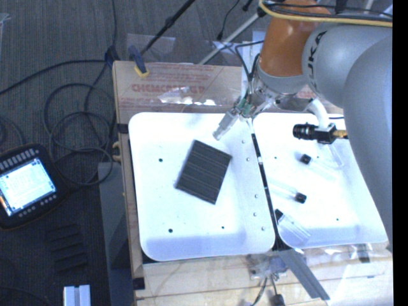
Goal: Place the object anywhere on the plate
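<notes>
Position: my gripper (222,131) hangs over the far right corner of the left bin (153,234), close to the wall it shares with the right bin (357,228). Jaws: I cannot tell whether they are apart or together, or whether anything sits between them; the tip is too small and blurred. Dark ribbed plate (204,171) lies flat near the middle of the left bin, askew to its walls, its far corner near my tip but apart from it. Right bin: small black piece (306,159) on the far side; clear tube (285,190) with black cap (299,198) near the dividing wall. Both lie well apart from the plate.
</notes>
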### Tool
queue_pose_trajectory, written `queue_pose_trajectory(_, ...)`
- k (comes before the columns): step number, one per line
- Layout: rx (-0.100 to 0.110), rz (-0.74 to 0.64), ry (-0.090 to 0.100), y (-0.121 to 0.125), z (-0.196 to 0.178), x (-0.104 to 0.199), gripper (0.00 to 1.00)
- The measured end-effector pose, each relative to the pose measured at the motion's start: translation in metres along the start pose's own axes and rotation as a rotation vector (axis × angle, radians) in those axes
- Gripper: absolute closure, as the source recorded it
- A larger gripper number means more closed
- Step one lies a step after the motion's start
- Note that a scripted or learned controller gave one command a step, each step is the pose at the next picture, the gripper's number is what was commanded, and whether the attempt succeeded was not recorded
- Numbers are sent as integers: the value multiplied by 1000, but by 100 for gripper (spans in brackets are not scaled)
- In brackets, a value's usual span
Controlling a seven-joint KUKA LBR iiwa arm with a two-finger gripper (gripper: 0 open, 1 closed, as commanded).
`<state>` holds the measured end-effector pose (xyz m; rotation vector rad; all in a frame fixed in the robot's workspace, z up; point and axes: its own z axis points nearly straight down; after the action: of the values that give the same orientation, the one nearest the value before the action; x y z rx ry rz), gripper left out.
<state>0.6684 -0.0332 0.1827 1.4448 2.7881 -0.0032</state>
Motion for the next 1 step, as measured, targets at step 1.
queue_pose_trajectory(1, -1, 207, 3, 39, 0, 55, 0)
